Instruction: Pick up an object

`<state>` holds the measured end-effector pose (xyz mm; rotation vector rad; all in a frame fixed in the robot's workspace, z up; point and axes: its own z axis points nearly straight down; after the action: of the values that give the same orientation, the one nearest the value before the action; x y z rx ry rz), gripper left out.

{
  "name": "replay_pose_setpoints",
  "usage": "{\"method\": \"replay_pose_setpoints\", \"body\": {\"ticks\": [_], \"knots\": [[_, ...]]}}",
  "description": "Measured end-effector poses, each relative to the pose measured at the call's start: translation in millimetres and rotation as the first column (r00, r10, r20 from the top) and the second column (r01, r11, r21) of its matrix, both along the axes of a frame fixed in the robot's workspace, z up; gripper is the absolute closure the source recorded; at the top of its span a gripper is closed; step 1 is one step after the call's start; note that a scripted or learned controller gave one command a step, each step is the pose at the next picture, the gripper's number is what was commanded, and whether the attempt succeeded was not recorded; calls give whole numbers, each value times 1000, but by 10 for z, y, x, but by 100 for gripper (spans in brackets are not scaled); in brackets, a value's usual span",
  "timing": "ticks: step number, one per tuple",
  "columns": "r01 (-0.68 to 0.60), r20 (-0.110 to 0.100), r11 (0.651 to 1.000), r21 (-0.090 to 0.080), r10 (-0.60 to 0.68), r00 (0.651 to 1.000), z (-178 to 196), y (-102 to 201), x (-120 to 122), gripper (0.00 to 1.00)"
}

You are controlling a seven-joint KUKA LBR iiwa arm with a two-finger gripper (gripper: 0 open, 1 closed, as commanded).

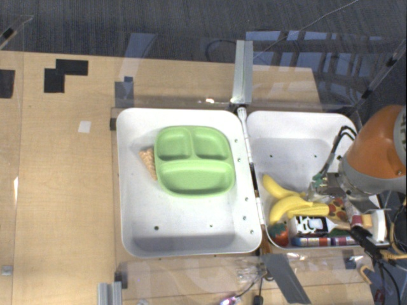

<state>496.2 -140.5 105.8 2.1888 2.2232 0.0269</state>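
In the right bin (292, 138), a bunch of yellow bananas (287, 203) lies near the front left corner. A white box with black print (311, 224), a dark tube with coloured bands (324, 240) and a small green thing (280, 237) crowd the front wall beside it. My gripper (322, 190) hangs low over the right end of the bananas, below the grey wrist (365, 180) and the orange band (381, 145). I cannot make out anything between its tips.
The left bin (184, 234) holds a green divided plate (193, 159) with a tan grainy piece (148, 162) poking out at its left edge. A metal divider post (240, 75) stands behind the bins. A small red-and-white item (364, 221) lies at the right bin's front right.
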Motion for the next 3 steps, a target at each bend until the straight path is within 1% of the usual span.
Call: {"method": "replay_pose_setpoints", "body": {"ticks": [1, 2, 3], "knots": [[-347, -21, 938, 0, 347, 938, 1319, 363, 587, 100], [-309, -25, 951, 3, 309, 951, 206, 488, 944, 100], [-309, -23, 951, 2, 309, 951, 216, 488, 951, 0]]}}
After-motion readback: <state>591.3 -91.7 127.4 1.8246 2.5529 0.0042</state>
